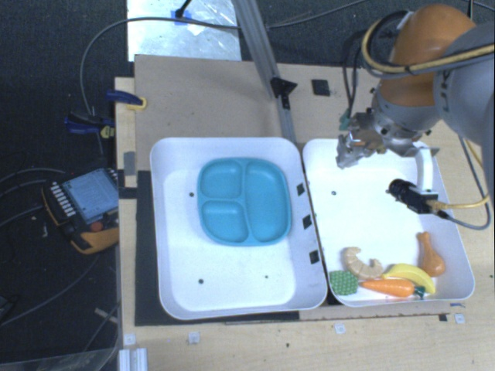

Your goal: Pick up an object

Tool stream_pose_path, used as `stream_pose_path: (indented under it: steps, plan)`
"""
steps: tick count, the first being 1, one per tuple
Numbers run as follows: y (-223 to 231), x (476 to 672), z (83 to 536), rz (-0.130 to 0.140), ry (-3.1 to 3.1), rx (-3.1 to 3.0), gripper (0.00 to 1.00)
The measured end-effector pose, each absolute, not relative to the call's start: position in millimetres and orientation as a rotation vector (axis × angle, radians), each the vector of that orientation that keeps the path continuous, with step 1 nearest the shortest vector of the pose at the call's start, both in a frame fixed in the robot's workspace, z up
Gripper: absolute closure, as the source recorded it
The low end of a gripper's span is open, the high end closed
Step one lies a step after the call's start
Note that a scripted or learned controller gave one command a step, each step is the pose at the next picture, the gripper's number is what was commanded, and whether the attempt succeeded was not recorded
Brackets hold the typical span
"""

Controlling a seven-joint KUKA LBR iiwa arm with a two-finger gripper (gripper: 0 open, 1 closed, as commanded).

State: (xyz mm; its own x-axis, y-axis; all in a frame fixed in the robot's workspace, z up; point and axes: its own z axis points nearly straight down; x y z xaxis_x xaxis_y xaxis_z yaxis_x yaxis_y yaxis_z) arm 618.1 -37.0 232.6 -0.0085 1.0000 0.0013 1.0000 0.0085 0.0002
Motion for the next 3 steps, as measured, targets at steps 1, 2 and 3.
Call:
stream_pose_path:
  steps: [1,2,3]
  plan:
    - [10,599.3,241,-0.003,-2.232,-2.209,1.0]
    - [59,577.7,247,-0.003,-2.231,-2.208,1.0]
    - [104,551.2,247,-0.001,-2.231,-2.208,1.0]
